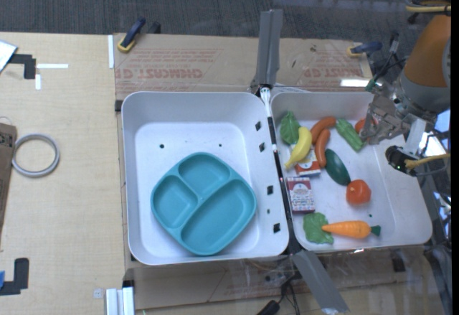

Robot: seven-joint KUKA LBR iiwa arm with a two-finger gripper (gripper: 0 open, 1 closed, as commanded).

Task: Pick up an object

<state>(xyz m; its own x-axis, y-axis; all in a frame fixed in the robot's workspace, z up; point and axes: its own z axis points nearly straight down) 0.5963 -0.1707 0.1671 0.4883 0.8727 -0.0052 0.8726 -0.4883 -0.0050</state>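
- Camera view, nearest edge of the right bin (401,234): a carrot (348,229) lies beside a leafy green piece (313,226).
- Further in sit a red carton (301,195), a tomato (358,192) and a dark green cucumber (337,166).
- Left bin (143,163) holds a teal divided plate (204,202).
- Beyond them a banana (300,146) lies between a green leaf (288,127) and two red-orange peppers (322,135); a light green vegetable (349,133) is just right of these.
- End effector (376,128) hangs over the bin's far right corner, near the light green vegetable; I cannot tell whether it is released or clenched.
- On the desk (64,234), well left, lies a tape ring (33,155).
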